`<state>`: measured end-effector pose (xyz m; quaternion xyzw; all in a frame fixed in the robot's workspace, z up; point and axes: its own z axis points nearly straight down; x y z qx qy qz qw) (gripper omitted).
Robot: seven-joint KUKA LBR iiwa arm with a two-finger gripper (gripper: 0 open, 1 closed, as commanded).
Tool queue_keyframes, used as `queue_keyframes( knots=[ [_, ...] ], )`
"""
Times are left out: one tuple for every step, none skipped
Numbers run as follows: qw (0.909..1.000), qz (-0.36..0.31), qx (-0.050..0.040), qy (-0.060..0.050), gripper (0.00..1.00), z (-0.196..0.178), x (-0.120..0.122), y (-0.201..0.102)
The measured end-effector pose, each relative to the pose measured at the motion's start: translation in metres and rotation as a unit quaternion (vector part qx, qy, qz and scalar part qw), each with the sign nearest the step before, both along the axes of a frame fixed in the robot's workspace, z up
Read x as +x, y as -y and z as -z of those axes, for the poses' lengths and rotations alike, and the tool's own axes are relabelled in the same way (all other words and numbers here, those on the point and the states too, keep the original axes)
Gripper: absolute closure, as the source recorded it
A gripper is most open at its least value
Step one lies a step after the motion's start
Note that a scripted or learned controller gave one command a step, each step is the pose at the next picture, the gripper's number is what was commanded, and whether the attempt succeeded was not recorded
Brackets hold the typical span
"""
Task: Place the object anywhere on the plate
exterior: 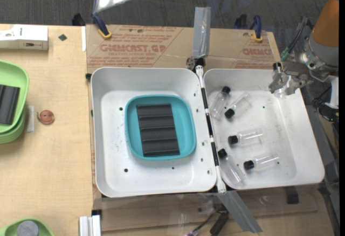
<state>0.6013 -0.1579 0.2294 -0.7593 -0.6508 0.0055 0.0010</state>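
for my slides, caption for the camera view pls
Gripper at right bin's far edge above clear vials; teal plate waits in left bin.

Two white bins (102,138) here, one teal plate (186,132), and five clear black-capped vials (245,137) lying loose.

Teal plate (160,128) showing a dark grey ribbed insert (157,129). Both bins (108,138) reading white. Clear vials (246,137) wearing black caps, right of centre. Cardboard (135,43) showing tan with red print, upper middle. Lime-green tray (16,84) sitting at left edge. Bench (54,175) showing pale wood grain.
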Motion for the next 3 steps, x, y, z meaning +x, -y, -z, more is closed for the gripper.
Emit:
queue_keyframes(
  knots=[
    [1.0000, -0.001, -0.0006, -0.001, 1.00, -0.008, 0.000, 0.001],
    [0.9981, -0.061, 0.0031, 0.003, 1.00, 0.054, -0.022, -0.027],
    [0.9981, -0.061, 0.0030, 0.003, 0.00, 0.054, -0.022, -0.027]
  ],
)
